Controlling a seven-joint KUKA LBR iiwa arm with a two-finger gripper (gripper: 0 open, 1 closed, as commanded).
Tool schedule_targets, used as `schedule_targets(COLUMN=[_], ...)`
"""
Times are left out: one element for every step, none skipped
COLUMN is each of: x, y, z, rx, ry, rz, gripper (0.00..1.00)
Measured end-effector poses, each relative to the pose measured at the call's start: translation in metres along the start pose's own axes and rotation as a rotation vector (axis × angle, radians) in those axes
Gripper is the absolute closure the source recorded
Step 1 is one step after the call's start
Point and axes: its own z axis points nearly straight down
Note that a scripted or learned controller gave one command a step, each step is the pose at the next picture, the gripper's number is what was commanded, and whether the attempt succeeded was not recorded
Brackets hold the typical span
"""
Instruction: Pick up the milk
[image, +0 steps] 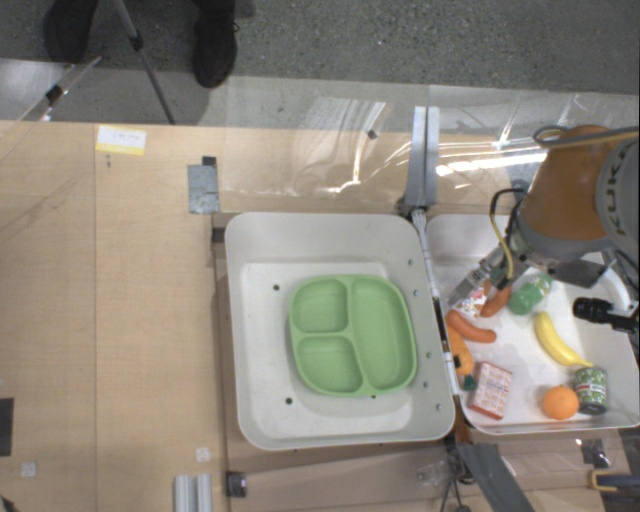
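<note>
1. On the desk (110, 330), seen from the one camera above, two shallow white bins sit side by side: the left bin (250, 250) and the right bin (455, 235), their near edges almost touching.
2. One green plate (352, 335) with three compartments lies in the middle of the left bin.
3. One arm (575, 195), grey with an orange band, reaches in from the right over the right bin's far part.
4. One gripper (483, 283) hangs at the arm's lower left end, over the bin's left part, just above an orange-red item; whether it is wide or narrow cannot be told, and nothing can be seen between its tips.
5. One milk carton (491, 390), a small reddish-pink box with a white patch, lies flat near the right bin's near edge, apart from the gripper.
6. Two carrot-like orange-red pieces lie left of the carton: one sausage-shaped piece (470, 327) and one piece (461, 358) at the bin's left wall.
7. One banana (556, 341) lies right of centre.
8. One orange (560, 402) sits just right of the milk carton.
9. One green can (592, 388) stands just beside the orange.
10. One green bottle-like item (528, 294) lies under the arm.
</note>
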Motion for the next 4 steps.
schedule_targets(x=[0.01,0.023,0.058,0.074], y=[-0.012,-0.026,-0.066,-0.09], z=[-0.001,-0.002,-0.004,-0.005], rx=[-0.004,-0.005,-0.011,-0.014], ry=[-0.005,-0.006,-0.014,-0.013], rz=[0.105,0.048,0.263,0.473], gripper=[0.0,0.0,0.0,0.0])
